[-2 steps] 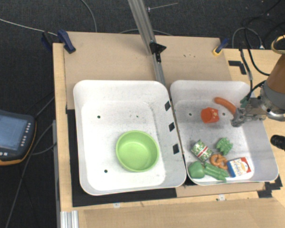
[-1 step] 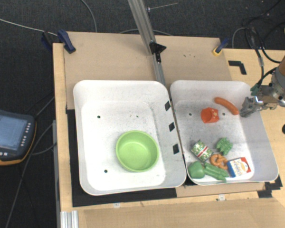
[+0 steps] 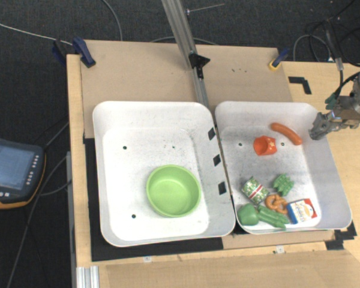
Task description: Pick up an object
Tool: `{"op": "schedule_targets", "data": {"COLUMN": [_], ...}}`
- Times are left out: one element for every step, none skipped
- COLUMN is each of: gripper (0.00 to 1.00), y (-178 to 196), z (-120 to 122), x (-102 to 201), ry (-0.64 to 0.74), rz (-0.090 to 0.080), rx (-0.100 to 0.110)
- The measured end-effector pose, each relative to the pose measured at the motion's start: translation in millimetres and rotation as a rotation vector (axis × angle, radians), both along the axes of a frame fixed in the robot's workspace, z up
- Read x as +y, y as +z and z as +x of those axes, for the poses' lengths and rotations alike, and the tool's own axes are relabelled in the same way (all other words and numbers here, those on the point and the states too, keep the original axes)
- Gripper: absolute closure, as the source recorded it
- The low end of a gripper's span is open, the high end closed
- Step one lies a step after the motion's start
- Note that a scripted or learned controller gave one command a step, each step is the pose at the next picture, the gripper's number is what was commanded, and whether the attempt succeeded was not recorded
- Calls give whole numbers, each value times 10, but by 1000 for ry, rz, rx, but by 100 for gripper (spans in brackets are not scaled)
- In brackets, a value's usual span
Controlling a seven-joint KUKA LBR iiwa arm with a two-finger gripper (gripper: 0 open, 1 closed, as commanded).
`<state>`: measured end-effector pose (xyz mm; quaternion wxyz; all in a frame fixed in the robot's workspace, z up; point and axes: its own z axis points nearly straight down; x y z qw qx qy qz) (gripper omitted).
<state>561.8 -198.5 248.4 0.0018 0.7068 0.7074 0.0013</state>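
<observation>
Lying along the near wall of the right bin (image 3: pixel 339 188) is a cluster of small things: a green pepper (image 3: pixel 258 215), an orange pretzel (image 3: pixel 275 203), a red and white carton (image 3: pixel 302 210), a small can (image 3: pixel 252 189) and a green leafy piece (image 3: pixel 282 183), all touching or just beside one another. Farther back in that bin, a red cup (image 3: pixel 264 145) is sitting apart from the cluster, with an orange sausage (image 3: pixel 286 133) lying just beside it toward the back right. Sitting in the left bin (image 3: pixel 111 137) is a green bowl (image 3: pixel 173 190), upright, near the front right corner. Both bins are resting side by side on the worktop (image 3: pixel 144 71). At the right edge the tool (image 3: pixel 321 126) is hanging over the right bin's rim, near the sausage but not touching it; whether it is wide or narrow I cannot tell, and nothing is showing in it.
</observation>
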Motion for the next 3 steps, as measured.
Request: {"op": "schedule_targets", "data": {"gripper": [100,100,100], "y": [27,-93,-176], "z": [86,186,352], "x": [608,1169,1629], "ry": [5,4,3], "rz": [2,2,2], "rx": [3,5,4]}}
